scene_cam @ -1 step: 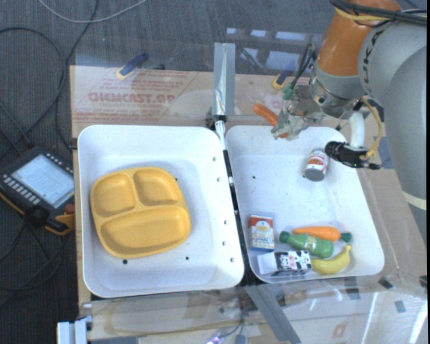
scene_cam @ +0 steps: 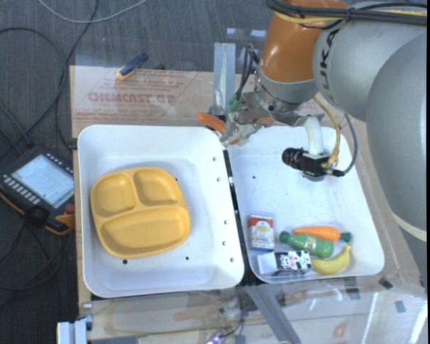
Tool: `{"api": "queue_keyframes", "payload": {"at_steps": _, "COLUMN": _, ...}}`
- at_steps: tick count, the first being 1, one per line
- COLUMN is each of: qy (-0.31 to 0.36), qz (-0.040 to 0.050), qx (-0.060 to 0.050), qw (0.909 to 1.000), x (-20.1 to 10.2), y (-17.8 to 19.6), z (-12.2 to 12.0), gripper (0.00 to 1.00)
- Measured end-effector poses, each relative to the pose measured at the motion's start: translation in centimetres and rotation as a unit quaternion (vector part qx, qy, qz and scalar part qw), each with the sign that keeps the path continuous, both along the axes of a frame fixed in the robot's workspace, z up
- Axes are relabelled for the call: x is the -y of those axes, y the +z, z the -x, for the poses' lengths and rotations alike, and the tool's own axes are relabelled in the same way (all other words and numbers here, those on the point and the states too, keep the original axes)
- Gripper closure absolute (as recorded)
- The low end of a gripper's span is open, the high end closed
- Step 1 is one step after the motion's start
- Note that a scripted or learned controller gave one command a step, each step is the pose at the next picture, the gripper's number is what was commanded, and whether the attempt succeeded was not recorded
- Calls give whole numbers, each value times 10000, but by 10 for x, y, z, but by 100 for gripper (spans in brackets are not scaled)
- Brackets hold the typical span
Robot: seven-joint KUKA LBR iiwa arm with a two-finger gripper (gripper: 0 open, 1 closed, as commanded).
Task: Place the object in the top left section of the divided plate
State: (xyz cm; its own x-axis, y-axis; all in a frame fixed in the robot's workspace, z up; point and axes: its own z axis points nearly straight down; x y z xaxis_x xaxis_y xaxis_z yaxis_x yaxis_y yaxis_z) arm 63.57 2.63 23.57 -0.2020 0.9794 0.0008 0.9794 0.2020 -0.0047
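Gripper (scene_cam: 233,131): at the far edge of the bench, over the seam between the two bins. Jaw state cannot be told; nothing seen pinched. A small orange piece (scene_cam: 211,122) juts out just beside it at the left bin's far right corner, identity unclear.

Left bin (scene_cam: 129,278): shallow, white. Holds one yellow divided plate (scene_cam: 138,210), three sections, lying flat toward the bin's left half. Top left section bare.

Right bin (scene_cam: 272,170): shallow, white. Near end holds a cluster: small carton (scene_cam: 261,232) with red label, carrot (scene_cam: 317,232), green bottle (scene_cam: 309,244), banana (scene_cam: 332,262), black-and-white box (scene_cam: 292,262). All well apart from the plate. Which of these is the task's object cannot be told.

Black fitting (scene_cam: 304,160) with cable hangs off the arm over the right bin's far part.
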Motion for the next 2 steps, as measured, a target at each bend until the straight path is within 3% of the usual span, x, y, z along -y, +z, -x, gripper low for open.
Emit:
{"api": "queue_keyframes", "payload": {"at_steps": 1, "qy": 509, "qz": 13, "qx": 5, "qw": 9987, "x": -68, "y": 33, "z": 6, "gripper": 100}}
{"api": "queue_keyframes", "payload": {"at_steps": 2, "qy": 481, "qz": 12, "qx": -8, "qw": 9988, "x": -100, "y": -5, "z": 65, "gripper": 100}}
